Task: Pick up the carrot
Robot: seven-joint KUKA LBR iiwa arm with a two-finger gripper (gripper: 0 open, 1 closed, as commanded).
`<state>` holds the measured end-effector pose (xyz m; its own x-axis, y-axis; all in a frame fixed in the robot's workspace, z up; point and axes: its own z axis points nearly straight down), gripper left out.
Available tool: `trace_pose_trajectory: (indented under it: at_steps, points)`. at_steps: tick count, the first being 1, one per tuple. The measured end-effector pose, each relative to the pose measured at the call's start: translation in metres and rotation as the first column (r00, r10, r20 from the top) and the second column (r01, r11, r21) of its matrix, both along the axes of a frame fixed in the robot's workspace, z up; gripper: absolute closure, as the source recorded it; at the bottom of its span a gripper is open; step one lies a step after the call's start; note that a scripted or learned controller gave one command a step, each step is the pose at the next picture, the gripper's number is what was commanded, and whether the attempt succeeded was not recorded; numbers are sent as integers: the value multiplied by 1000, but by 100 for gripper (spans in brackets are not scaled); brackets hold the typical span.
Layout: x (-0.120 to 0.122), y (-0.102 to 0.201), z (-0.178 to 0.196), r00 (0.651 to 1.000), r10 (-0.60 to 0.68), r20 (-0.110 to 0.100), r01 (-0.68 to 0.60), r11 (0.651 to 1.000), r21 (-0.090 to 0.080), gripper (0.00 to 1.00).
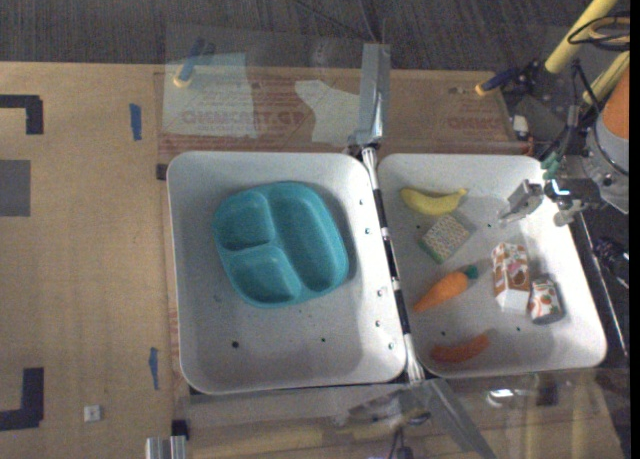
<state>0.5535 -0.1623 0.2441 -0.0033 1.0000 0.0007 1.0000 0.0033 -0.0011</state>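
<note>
Right now the carrot [445,289] lies loose in the right bin [590,342], well apart from the hand [522,201]. Hand grip state unreadable; arm cut off at right edge.

Teal tray [283,242] in left bin [190,277]; banana [432,200], sponge [445,237], 2 cartons [511,274] in right bin [580,337].

Tan bench [80,277], two white bins [190,277] side by side, blue tape marks [135,122]
</note>
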Motion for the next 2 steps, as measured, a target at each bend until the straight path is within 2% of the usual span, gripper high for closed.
trace_pose_trajectory:
  at_steps: [1,2]
  points:
    - [-3,-18,-3,956,294,1,-294,956,0,0]
    - [-18,40,-80,870,492,1,-492,870,1,0]
